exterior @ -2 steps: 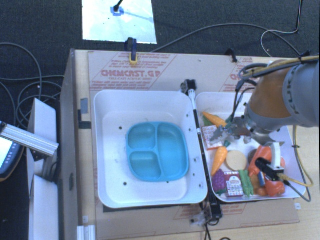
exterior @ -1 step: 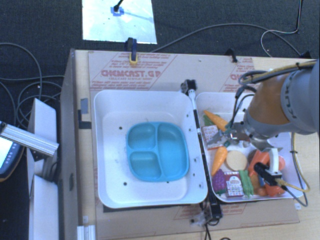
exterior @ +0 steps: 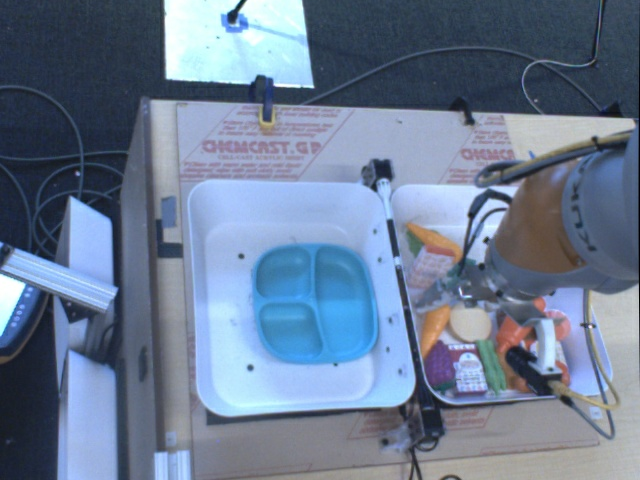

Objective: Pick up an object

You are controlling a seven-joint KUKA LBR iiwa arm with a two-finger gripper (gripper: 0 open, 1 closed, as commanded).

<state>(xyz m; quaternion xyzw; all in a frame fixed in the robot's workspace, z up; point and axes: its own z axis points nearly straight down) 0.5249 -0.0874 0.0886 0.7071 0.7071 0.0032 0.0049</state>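
My gripper (exterior: pixel 450 290) hangs low over the middle of the right bin (exterior: pixel 425 203), among a heap of toy food. Just left of it lies a pale pink-and-white packet (exterior: pixel 430 265), with an orange carrot (exterior: pixel 432 237) behind that. Right below the gripper are a cream round disc (exterior: pixel 470 323) and an orange wedge (exterior: pixel 435 327). At the bin's front lie a purple box (exterior: pixel 459 368), a green stick (exterior: pixel 492 364) and red-orange pieces (exterior: pixel 514 332). The grey and orange arm (exterior: pixel 560 223) covers the bin's right half.
The left bin (exterior: pixel 215 268) holds a blue divided plate (exterior: pixel 314 302). A black-tipped rod (exterior: pixel 392 230) runs along the wall between the two bins. Cables trail over the dark floor around the bench.
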